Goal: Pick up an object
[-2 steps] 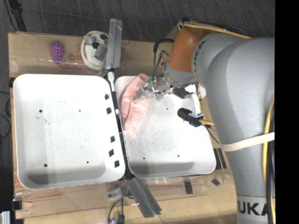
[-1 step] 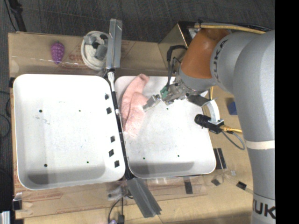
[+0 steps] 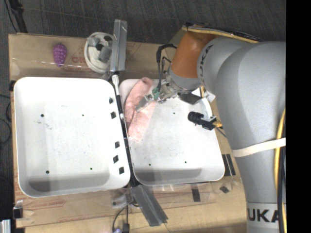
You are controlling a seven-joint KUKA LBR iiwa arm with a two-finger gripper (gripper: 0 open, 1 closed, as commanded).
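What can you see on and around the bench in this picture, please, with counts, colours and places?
left bin: 1, white, on the bench
right bin: 1, white, beside the left bin
cloth: 1, pink, far left corner of the right bin
lump: 1, purple, on the bench beyond the left bin
coil: 1, white, on the bench beyond the bins, near their divide
bars: 2, grey, one at each end of the divide
arm: 1, grey with orange band, reaching in from the right
gripper: 1, at the cloth's right edge
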